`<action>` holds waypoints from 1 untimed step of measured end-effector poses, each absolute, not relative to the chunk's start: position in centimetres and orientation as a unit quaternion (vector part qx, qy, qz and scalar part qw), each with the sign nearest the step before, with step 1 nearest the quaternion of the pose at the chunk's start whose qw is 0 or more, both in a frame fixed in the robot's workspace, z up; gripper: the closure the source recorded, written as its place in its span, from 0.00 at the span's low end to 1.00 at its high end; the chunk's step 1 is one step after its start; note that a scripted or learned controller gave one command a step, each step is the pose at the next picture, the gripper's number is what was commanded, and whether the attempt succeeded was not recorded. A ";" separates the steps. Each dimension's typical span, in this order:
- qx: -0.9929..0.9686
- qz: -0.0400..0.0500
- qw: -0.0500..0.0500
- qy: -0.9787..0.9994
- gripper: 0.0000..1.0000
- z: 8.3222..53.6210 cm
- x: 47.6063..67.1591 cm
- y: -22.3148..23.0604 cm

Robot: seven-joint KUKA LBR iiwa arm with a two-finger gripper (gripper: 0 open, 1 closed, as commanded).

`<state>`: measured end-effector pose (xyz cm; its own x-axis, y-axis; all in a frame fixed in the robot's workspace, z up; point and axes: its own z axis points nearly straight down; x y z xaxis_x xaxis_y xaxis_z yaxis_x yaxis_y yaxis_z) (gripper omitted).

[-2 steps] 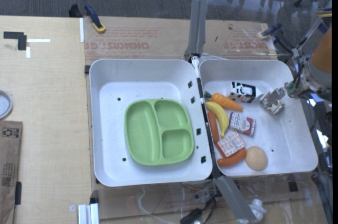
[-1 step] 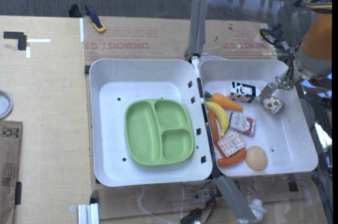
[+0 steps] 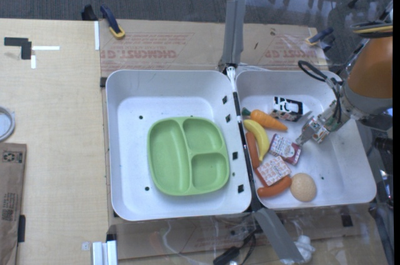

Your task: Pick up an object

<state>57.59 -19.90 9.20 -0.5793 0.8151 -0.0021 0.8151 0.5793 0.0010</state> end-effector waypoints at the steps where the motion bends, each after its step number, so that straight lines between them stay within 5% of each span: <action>1: 0.459 0.000 0.002 0.888 1.00 10.0 57.7 -19.9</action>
<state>57.68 -19.91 10.03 -0.5778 0.8162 -0.0025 0.8162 0.5778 0.0020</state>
